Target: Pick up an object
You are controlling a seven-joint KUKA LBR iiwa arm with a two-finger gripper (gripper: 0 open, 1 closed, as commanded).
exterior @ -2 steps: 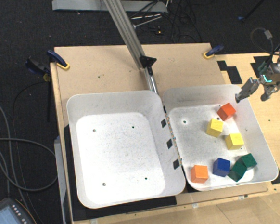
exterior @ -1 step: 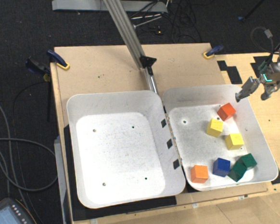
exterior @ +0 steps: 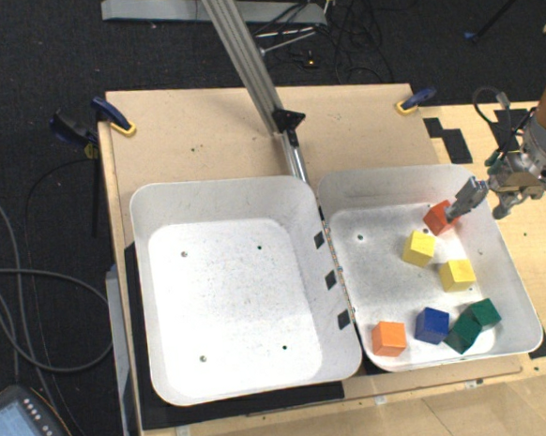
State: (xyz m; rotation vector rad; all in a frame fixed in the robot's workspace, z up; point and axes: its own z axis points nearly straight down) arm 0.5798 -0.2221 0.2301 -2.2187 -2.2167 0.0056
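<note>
I see the end effector [exterior: 486,201] at the right bin's [exterior: 365,196] upper right edge, fingers spread, grasping nothing. One finger [exterior: 464,197] touches a red-orange block [exterior: 436,217], a small tilted cube. Near it lie two yellow blocks [exterior: 420,248]; orange, blue and green blocks sit lower.

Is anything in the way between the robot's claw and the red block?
Nothing visible. The gripper sits at the right bin's upper right, with one finger tip right at the red block. The yellow blocks lie below and to the left of it, off that path.
</note>
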